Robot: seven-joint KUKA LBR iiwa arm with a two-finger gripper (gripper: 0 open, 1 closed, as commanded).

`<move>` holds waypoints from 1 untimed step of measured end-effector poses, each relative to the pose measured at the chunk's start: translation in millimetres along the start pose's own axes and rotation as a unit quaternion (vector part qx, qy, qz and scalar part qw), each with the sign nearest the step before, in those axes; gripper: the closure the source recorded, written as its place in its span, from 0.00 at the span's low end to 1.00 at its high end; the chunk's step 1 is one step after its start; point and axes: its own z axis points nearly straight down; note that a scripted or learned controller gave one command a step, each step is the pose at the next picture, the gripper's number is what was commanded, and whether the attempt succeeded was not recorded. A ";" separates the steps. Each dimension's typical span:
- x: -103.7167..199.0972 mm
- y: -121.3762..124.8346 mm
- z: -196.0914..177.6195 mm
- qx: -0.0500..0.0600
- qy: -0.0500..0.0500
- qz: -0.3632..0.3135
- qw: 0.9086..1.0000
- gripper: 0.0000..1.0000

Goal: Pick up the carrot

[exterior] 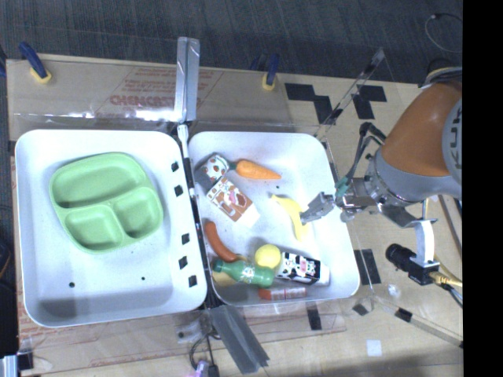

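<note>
From above, the carrot (257, 170) lies in the right bin (314, 144) near its far wall, orange, tip pointing toward 3 o'clock. The gripper (317, 208) hangs over the same bin's right part, at roughly 4 o'clock from the carrot and apart from it, just beside the banana (289, 214). Whether it is spread or closed cannot be told. Nothing shows between its tips. Left of the carrot sits a small carton (229, 197). The left bin (31, 210) holds a green divided tray (106, 200).
</note>
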 end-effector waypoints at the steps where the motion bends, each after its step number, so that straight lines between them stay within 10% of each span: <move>1: 20.1 24.4 14.3 -0.001 0.000 -0.080 0.997 0.00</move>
